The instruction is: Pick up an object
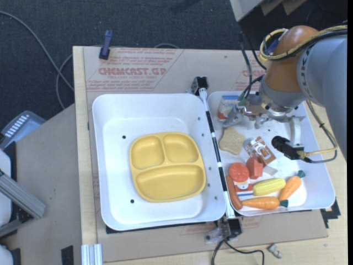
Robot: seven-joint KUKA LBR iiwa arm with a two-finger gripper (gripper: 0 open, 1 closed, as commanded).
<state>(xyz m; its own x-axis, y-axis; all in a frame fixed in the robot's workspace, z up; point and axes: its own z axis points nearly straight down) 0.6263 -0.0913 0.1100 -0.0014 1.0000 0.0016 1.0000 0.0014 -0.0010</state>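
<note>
The right bin (322,173) holds several toy foods. A tan bread slice (232,142) lies near its left wall, with a small clear-wrapped item (259,149) beside it. Toward the front lie a red tomato (239,171), a red block (255,168), a yellow corn cob (268,186), a hot dog (234,192) and two carrots (290,187) (261,203). My gripper (246,115) is low over the back of this bin, just above the bread slice. A small red and blue item (223,111) sits to its left. I see nothing held.
A yellow divided plate (167,166) lies in the middle of the left bin (110,120). The bins' shared wall (212,137) runs just left of the gripper. A blue clip (105,44) lies on the cardboard behind the bins.
</note>
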